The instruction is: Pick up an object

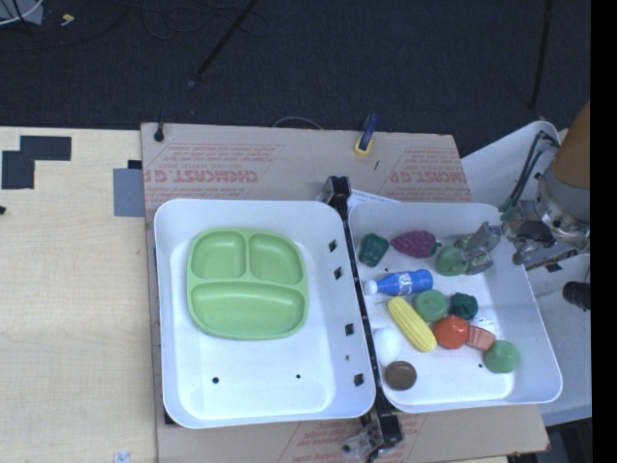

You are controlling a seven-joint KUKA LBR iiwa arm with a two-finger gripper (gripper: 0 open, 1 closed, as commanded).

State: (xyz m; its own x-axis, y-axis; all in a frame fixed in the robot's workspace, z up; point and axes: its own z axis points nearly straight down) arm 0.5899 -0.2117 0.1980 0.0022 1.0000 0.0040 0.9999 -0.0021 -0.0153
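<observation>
Two shallow white bins sit side by side on a tabletop [67, 287]. The left bin [183, 374] carries a pale green plastic plate with three compartments [247, 283], lying toward its far edge. The right bin [530, 374] carries a cluster of small toy foods: a dark green pepper-like piece [373, 249] and a purple grape bunch [415, 243] near the far edge, a blue and white bottle [403, 283] and a yellow corn cob [412, 323] toward the middle, a red tomato [449, 332], and a brown disc [399, 375] near the front edge. A rounded light green toy [449, 260] lies near the bin's far right corner. It looks like light, stiff, smooth plastic, so it may slip; a grip across its widest middle seems safest. The metal tool [479, 251] hangs touching or just above this green toy, and whether it is wide or narrow cannot be told; no object is visibly held.
</observation>
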